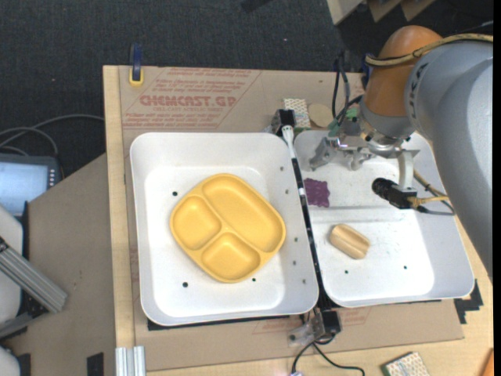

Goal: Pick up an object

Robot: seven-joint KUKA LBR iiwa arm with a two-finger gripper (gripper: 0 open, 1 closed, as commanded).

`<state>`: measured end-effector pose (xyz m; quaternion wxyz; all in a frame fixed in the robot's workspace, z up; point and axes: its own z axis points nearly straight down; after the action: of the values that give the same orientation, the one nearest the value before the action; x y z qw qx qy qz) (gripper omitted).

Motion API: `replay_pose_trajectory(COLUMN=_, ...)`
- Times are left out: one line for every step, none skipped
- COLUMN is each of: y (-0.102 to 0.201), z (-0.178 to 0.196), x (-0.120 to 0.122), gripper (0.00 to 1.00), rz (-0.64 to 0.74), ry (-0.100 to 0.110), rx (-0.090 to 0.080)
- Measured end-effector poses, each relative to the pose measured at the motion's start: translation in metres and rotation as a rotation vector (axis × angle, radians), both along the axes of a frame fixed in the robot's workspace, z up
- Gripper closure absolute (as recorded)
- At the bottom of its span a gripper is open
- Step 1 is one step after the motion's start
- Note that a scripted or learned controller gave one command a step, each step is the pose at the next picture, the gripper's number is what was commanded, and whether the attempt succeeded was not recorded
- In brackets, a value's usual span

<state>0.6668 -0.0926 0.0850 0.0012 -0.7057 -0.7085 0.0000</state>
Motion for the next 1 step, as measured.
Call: replay_pose_trajectory(y=-0.0952, z=0.0003, x=-0.0062, gripper=0.0, rz=-0.011, ry=-0.006, rx=-0.007)
